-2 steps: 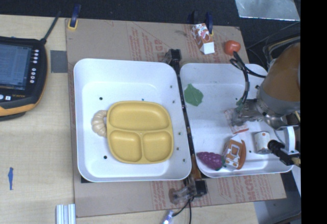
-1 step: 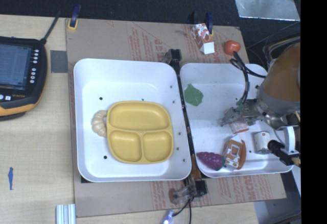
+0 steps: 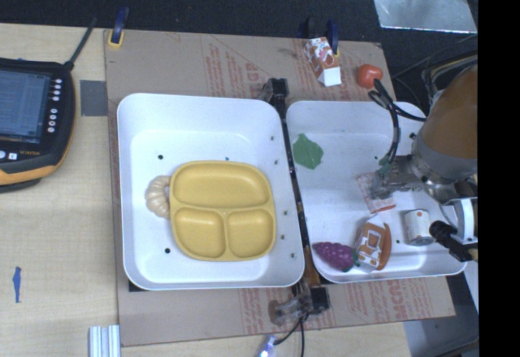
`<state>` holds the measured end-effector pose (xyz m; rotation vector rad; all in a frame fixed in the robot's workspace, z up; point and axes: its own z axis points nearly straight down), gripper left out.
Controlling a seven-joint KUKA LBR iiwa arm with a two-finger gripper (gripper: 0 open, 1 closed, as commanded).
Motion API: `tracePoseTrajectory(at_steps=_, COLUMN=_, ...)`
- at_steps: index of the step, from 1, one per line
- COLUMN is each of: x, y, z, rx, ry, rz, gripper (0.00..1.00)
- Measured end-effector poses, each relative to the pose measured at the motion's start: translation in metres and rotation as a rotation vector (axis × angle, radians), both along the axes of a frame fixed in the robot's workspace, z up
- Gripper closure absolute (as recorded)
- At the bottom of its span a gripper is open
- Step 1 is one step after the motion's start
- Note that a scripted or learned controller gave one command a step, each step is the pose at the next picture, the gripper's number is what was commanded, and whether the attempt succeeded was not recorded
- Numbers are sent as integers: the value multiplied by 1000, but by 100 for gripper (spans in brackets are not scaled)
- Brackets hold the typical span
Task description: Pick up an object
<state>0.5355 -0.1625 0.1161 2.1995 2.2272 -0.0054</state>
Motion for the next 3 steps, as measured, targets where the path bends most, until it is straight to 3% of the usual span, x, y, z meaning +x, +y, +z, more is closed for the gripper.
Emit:
tracePoseTrajectory(at_steps=1, x=0, y=0, z=0, rx=0, ry=0, rz=0, gripper=0)
tracePoseTrajectory(at_steps=2, x=0, y=-1, z=10, rx=-3, ry=-1, rz=4, gripper=100)
tracePoseTrajectory(at_steps=3, x=0, y=-1, z=10, rx=-3, ry=-1, rz=4, gripper=0)
